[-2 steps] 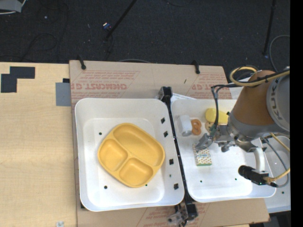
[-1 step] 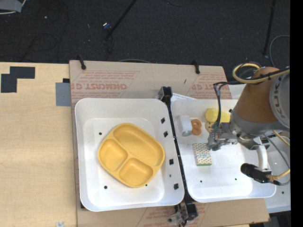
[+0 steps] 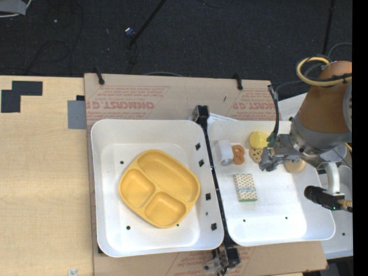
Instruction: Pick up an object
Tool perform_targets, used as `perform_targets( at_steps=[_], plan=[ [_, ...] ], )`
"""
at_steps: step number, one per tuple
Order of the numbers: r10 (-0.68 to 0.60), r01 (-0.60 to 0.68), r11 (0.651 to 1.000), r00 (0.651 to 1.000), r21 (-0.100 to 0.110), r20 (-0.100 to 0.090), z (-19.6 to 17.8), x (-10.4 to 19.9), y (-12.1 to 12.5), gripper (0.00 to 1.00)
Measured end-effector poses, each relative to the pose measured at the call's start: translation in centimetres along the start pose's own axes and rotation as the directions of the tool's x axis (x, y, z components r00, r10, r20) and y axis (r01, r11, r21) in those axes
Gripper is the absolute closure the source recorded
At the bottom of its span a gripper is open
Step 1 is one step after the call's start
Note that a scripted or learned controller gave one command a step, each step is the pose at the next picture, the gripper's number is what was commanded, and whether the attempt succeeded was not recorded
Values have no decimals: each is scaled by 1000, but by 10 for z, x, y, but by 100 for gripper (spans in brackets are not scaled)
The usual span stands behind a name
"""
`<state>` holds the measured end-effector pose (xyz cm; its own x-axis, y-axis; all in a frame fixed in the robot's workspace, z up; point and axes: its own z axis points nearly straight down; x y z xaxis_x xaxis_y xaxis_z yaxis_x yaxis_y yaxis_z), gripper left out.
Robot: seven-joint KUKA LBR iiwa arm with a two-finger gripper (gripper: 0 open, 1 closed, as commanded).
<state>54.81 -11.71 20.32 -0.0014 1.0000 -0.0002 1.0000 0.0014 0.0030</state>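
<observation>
The right bin [image 3: 287,223] holds several small things. A small patterned box [image 3: 245,187] lies near its middle. Along the far side sit a grey piece [image 3: 223,152], an orange ring [image 3: 237,152], a tan spotted piece [image 3: 256,153] and a yellow lump [image 3: 259,138]. My gripper [image 3: 269,162] hangs low over the bin, just right of the spotted piece and below the yellow lump. A tan round thing [image 3: 295,166] lies just right of the gripper, partly hidden by the wrist. I see nothing clearly held.
The left bin [image 3: 106,211] holds a yellow divided plate [image 3: 159,187]. A black divider [image 3: 211,177] runs between the bins. The near half of the right bin is bare white floor. The arm's orange band [image 3: 325,105] stands over the right bin's far right corner.
</observation>
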Motion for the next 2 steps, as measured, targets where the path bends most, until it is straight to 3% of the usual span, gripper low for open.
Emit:
perform_targets(
  at_steps=[1, 2],
  plan=[
    [0, 0, 1000, 1000, 1, 0, -47, -1, 1, 100],
    [-3, 3, 1000, 1000, 5, -2, -43, 42, 17, 100]
  ],
)
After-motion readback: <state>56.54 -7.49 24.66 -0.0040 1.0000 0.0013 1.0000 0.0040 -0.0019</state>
